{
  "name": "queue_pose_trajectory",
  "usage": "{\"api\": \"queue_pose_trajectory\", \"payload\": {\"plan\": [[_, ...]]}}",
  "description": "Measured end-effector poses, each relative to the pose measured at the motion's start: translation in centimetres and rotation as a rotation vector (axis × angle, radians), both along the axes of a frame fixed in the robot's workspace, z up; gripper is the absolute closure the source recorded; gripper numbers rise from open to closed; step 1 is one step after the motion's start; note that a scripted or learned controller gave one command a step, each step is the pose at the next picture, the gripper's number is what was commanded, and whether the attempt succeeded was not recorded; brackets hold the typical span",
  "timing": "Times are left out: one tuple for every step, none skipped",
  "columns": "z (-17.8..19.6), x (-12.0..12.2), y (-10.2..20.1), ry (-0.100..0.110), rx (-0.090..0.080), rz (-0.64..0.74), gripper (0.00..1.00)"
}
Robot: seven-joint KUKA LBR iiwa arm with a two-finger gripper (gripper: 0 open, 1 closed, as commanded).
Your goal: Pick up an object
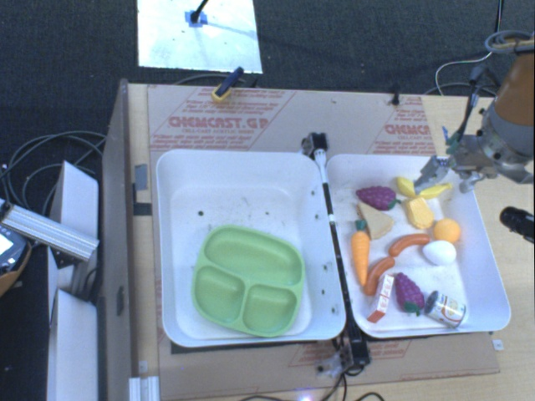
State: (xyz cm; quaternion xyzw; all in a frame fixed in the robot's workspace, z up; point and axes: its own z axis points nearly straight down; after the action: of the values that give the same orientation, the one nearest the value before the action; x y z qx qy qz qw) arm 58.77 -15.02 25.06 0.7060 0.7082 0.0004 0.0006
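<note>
White right bin (493, 303), near edge: tin can (445, 309), purple grapes (409, 291). Mid-bin: egg (439, 251), two sausages, carrot (360, 256). At the far end lies a banana (422, 190) — gripper (445, 170) poised just above it, fingers spread, nothing held. Judged step: approach. Next — descend squarely and close on the banana.

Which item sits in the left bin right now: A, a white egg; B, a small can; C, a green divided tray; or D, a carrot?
C: the green divided tray lies in the left bin, while the carrot, the white egg and the small can all lie in the right bin.
</note>
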Motion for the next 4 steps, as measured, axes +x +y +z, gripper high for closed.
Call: {"api": "queue_pose_trajectory", "payload": {"plan": [[-14.2,1.5,0.3,0.001,0.001,-0.002,0.0],[-15.8,6.7,4.6,-0.02,-0.002,0.001,0.0],[-14.6,6.7,4.6,-0.014,0.0,0.003,1.0],[-6.5,1.3,11.8,-0.003,0.002,0.002,1.0]]}}
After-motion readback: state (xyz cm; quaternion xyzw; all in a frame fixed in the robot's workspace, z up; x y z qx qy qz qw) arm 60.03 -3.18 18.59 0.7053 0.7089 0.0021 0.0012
